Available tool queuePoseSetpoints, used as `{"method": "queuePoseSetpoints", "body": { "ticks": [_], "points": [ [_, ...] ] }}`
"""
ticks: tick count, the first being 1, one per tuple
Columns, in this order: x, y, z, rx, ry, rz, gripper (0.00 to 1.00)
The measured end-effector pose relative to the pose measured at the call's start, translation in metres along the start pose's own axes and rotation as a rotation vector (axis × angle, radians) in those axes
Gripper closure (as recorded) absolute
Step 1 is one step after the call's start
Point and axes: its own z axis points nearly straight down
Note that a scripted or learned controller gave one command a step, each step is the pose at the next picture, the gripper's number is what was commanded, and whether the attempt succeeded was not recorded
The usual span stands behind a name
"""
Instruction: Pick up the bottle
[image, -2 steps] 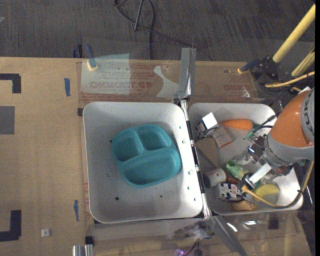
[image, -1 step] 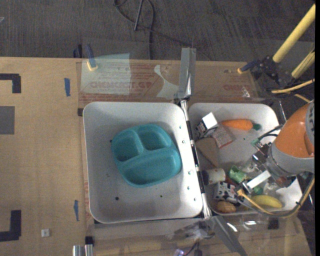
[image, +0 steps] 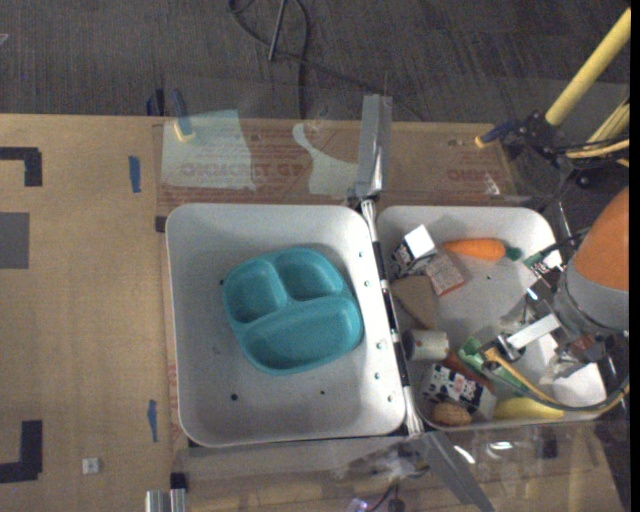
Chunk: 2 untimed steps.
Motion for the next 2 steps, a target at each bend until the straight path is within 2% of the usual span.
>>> {"method": "queuePoseSetpoints", "body": {
  "ticks": [1, 2],
  "points": [
    [0.078, -0.01, 0.07, -0.008, 0.007, 0.327, 0.0],
    [0.108, -0.014, -0.025, 0.001, 0.0, 0.289, 0.0]
  ]
}}
